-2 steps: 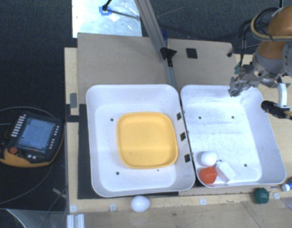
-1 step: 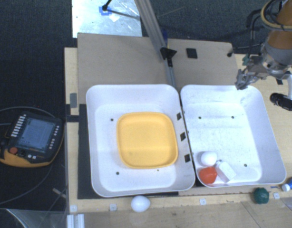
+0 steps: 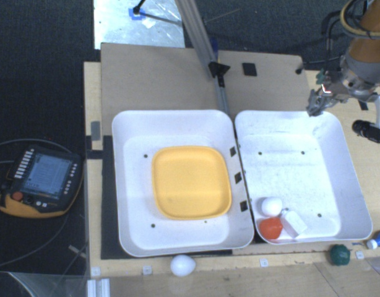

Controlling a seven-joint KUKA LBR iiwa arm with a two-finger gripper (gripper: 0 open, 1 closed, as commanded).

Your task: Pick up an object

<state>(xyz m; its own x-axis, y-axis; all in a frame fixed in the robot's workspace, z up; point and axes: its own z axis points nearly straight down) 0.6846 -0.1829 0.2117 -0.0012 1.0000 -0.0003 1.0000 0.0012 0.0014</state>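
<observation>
Camera view, from above at a slant.

Arm: grey, orange band (image 3: 367, 49) above the wrist, reaching in at upper right.

Gripper (image 3: 316, 107): hanging over the far right corner of the right bin, at its rim. Too small and dark to tell whether it is parted or closed; nothing seen in it.

Right bin (image 3: 348, 166): shallow, white, floor mostly bare. Objects sit bunched at its near left corner.

White ball (image 3: 272, 206): in the right bin, near corner, just behind the red piece.

Red object (image 3: 271, 228): rounded, against the near rim of the right bin, touching or almost touching the white ball.

White block (image 3: 293, 223): small, boxy, lying tilted just right of the red object.

Gripper to objects: well apart; the cluster is at the opposite end of the bin.

Left bin (image 3: 131, 166): white, side by side with the right one.

Yellow plate (image 3: 191, 181): square with rounded corners, flat in the middle of the left bin.

White egg (image 3: 182, 265): on the bench, outside the left bin, just past its near rim.

Green object (image 3: 339, 254): small, dark, on the bench by the right bin's near right corner.

Handheld controller (image 3: 38, 179): on the dark floor at left, cable attached.
</observation>
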